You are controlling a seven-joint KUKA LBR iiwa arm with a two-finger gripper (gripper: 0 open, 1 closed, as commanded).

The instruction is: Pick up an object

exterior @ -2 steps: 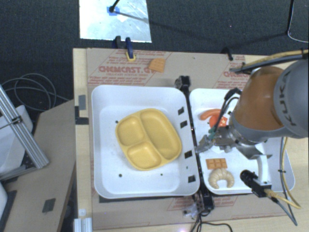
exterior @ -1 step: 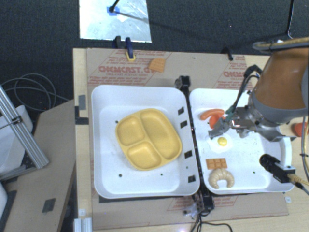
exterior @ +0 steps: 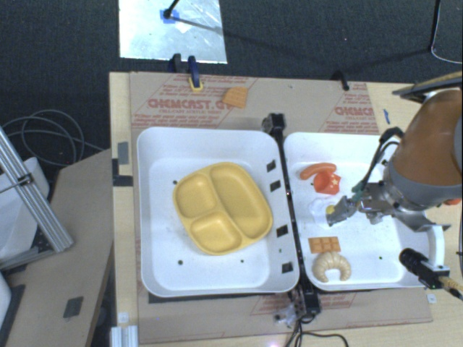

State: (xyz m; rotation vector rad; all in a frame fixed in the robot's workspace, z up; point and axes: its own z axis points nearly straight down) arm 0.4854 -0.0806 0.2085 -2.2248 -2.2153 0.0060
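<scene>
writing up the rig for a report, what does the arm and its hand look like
The arm is bulky and rounded, with a broad orange band above grey wrist housing. A dark cable loops along its side toward the wrist. The hand is small, grey metal, with a yellowish spot near the tip.

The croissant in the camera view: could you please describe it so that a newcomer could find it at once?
Start at the right-hand white bin, the one the grey arm reaches into. Look to its near left corner, below the gripper. The croissant is the pale tan curved pastry there, just below a small square waffle; its crescent shape sets it apart from that cracker and from the red pepper farther back.
</scene>
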